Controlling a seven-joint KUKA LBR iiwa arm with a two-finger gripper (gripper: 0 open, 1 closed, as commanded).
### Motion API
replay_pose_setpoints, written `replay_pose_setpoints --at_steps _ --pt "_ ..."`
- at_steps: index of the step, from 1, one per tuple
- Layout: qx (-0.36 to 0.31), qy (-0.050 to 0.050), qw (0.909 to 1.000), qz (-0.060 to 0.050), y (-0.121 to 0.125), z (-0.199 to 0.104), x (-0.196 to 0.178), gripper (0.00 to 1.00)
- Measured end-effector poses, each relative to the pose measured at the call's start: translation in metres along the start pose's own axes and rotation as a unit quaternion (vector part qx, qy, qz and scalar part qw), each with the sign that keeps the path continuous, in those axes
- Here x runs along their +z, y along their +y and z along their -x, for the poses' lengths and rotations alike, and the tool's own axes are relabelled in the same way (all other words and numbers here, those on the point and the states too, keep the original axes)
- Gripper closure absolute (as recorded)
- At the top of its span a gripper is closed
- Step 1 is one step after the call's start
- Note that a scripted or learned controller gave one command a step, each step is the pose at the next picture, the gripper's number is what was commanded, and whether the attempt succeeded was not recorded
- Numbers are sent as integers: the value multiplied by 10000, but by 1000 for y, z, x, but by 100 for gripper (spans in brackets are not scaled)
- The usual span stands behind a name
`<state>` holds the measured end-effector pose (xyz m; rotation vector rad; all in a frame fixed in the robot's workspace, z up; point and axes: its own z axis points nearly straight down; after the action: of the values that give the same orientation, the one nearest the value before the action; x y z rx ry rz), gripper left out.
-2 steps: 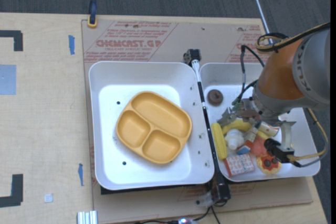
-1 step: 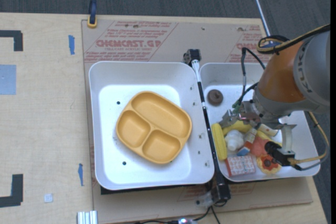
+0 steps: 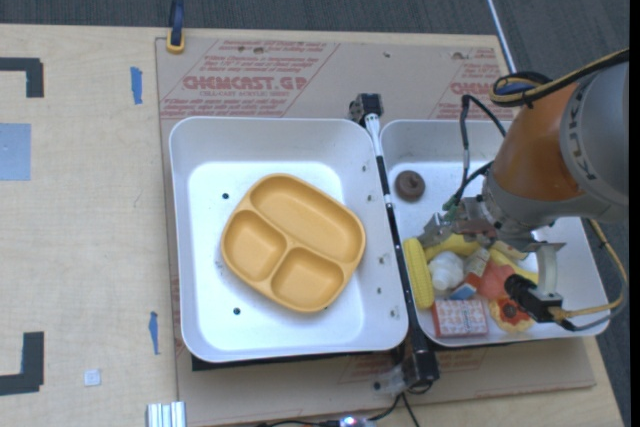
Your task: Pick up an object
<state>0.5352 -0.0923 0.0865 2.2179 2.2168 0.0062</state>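
The right bin point(image 3: 440, 147) holds a heap of small toys near its front: a yellow corn cob point(image 3: 417, 273) along the left wall, a white ball point(image 3: 445, 270), a yellow banana-like piece point(image 3: 462, 244), a red and orange toy point(image 3: 497, 290), and a pink and white packet point(image 3: 461, 318). A brown round piece point(image 3: 408, 183) lies alone further back. My gripper point(image 3: 452, 227) hangs low over the heap, just above the yellow piece and white ball. The arm hides its fingers from above.
The left bin point(image 3: 200, 215) holds a yellow divided plate point(image 3: 292, 242) with three compartments. A black bracket point(image 3: 367, 105) sits at the back between the bins. Cables run over the right bin's front right corner point(image 3: 560, 313).
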Motion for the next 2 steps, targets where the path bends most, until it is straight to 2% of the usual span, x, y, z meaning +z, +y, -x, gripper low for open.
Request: replay_pose_setpoints --at_steps 2 --pt "-4 4 10000 4 -34 1 0 0"
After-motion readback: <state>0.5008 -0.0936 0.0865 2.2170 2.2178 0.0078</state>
